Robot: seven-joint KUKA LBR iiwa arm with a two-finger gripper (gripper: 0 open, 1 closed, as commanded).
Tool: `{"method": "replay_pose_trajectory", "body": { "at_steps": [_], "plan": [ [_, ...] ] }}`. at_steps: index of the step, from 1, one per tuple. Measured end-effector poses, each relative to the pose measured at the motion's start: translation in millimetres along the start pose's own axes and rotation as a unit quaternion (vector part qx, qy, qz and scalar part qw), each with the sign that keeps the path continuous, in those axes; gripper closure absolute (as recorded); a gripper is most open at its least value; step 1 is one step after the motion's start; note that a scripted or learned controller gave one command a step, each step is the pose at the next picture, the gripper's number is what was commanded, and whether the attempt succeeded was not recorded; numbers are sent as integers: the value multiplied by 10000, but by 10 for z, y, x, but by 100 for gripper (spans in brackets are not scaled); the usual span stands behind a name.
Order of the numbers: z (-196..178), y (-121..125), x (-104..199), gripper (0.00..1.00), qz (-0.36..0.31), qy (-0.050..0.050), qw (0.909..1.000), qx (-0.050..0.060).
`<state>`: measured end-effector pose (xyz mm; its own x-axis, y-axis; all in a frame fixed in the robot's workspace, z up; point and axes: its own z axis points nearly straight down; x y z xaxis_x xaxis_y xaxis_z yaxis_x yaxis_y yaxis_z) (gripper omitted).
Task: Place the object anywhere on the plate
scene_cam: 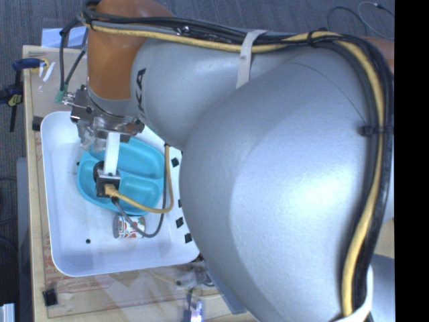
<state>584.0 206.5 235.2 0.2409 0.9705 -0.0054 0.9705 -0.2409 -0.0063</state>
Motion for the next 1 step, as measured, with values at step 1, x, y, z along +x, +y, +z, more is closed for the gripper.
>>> {"method": "replay_pose_trajectory", "body": {
  "at_steps": [1],
  "plan": [
    [-273,623,40,100,-2578,10,9662,-31]
  ]
}}
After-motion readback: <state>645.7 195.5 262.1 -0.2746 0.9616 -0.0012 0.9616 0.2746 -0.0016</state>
